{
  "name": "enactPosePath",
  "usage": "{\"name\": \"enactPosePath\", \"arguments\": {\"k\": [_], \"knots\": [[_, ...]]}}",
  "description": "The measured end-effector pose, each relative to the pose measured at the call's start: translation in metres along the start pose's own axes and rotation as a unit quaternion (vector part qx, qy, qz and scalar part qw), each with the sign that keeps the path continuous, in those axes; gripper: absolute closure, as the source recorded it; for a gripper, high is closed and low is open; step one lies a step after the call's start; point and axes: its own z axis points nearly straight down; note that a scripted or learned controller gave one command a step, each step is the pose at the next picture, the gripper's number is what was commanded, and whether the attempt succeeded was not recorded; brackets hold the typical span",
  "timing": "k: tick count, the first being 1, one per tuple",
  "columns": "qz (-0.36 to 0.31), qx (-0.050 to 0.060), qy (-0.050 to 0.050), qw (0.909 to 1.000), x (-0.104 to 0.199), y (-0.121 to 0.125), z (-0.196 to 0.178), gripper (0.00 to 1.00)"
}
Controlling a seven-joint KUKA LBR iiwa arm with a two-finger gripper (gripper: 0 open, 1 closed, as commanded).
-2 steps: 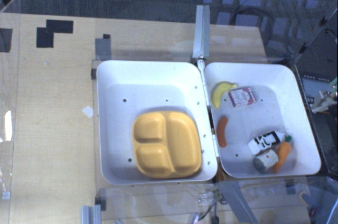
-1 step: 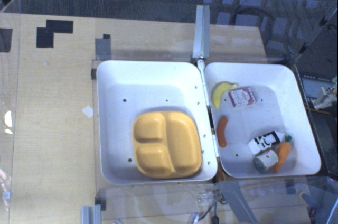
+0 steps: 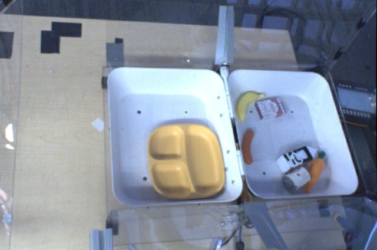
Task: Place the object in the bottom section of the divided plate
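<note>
the yellow divided plate [image 3: 186, 160] sat in the left bin [image 3: 126, 101], toward its near edge, all three sections bare. the right bin [image 3: 330, 107] held a banana [image 3: 247, 104] touching a small red-and-white packet [image 3: 270, 108] whose print was too small to read, a red sausage [image 3: 248, 145] near the shared wall, a black-and-white labelled can [image 3: 296, 168] with lettering too blurred to make out, and a carrot [image 3: 316, 173] just beside it. which of these was the task's object could not be told.
</note>
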Motion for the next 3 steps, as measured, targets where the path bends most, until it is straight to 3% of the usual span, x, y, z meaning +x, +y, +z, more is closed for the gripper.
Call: {"name": "enactPosePath", "arguments": {"k": [1, 2, 3], "knots": [[0.146, 0.001, 0.000, 0.9893, 0.000, 0.000, -0.038, 1.00], [0.216, 0.002, 0.000, 0.9765, 0.007, 0.000, -0.037, 1.00], [0.176, 0.004, 0.001, 0.9845, 0.059, 0.001, 0.025, 1.00]]}}
